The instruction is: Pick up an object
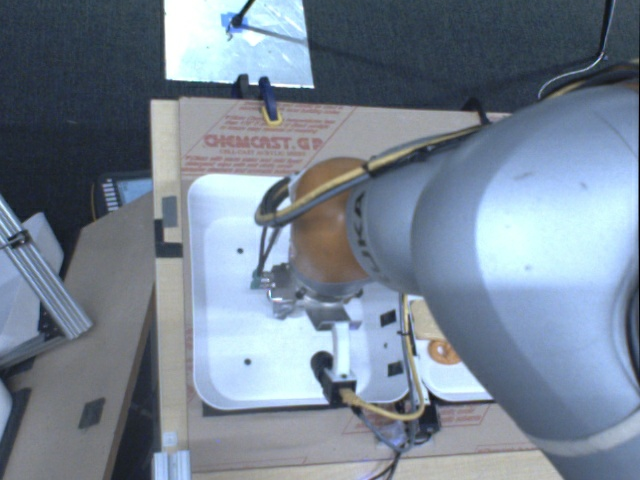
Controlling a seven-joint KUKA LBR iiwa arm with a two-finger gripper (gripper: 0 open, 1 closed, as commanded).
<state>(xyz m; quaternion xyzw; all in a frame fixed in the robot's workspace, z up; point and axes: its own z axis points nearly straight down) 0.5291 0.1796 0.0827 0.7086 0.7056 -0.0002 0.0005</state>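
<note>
Arm (520, 268): smooth matt grey casing, broad and rounded, reaching in from the right and covering most of the right bin (455, 386).

Orange band (325, 233): glossy, domed, set over the middle of the left bin (215, 298).

Gripper (300, 303): bare metal, blocky, hanging just below the band over the left bin's centre. Open or clenched cannot be told, the working end being tucked under the wrist.

Left bin: shallow white plastic with rounded corners and a raised rim. Bare floor to the left and far left of the gripper, so open room on that side; near rim close below the tool.

Two dark pieces (389, 319): small, flat, squarish, on the bin's right part. Possibly loose objects, too small to be sure.

Right bin: same white plastic, seen as a near-left corner strip.

Ring-shaped object (441, 351): small, orange-brown, rounded, lying in the right bin just at the arm's edge, apart from the gripper.

Cardboard sheet (250, 140): tan with red print, flat beneath both bins, margins showing on the far and near sides.

Bench (110, 298): plain tan board, left of the bins.

Foil square (238, 28): crinkled and reflective, beyond the bench's far edge.
</note>
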